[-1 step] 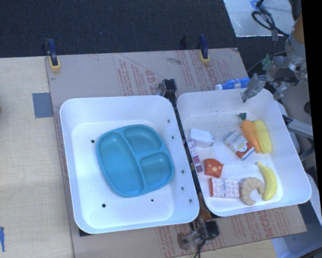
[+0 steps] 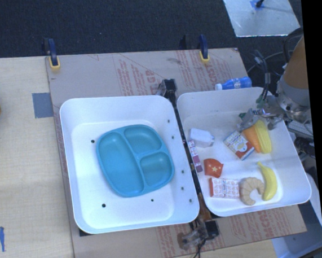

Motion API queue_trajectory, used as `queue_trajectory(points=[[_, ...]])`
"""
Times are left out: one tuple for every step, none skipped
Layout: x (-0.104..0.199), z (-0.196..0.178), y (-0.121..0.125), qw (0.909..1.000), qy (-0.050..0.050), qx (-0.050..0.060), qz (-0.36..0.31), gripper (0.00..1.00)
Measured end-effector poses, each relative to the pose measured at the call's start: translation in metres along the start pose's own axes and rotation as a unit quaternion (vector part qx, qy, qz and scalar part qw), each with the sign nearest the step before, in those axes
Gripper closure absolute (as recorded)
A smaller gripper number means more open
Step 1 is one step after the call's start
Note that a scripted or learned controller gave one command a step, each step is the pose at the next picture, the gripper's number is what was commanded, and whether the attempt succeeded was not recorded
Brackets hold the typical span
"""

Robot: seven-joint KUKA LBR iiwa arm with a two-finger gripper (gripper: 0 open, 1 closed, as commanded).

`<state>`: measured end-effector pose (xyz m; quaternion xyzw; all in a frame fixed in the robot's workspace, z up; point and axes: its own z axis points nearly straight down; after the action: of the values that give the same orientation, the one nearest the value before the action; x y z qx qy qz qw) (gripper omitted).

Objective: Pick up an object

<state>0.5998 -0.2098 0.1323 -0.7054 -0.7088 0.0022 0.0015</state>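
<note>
The right bin (image 2: 221,105) holds several small items. An orange and yellow toy (image 2: 259,137) lies near the bin's right wall. A small red and white carton (image 2: 238,145) rests beside it. Lower down are a banana (image 2: 268,180), a croissant (image 2: 250,190), a red and white packet (image 2: 224,187), a red pouch (image 2: 213,167) and a white packet (image 2: 201,136). My gripper (image 2: 260,115) hangs at the bin's right side, just above the orange toy and the carton. The arm's orange band (image 2: 294,68) shows at the right edge.
A blue divided plate (image 2: 134,159) lies in the left bin (image 2: 79,162). A narrow pink strip (image 2: 195,156) lies along the wall between the bins. A blue and white bottle (image 2: 233,83) lies behind the right bin. Clamps (image 2: 52,54) hold the cardboard sheet.
</note>
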Motion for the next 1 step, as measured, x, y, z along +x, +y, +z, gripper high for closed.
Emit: queue_trajectory(points=[[0.018, 0.0318, -0.0217, 0.9999, -0.003, -0.012, -0.001, 0.0]])
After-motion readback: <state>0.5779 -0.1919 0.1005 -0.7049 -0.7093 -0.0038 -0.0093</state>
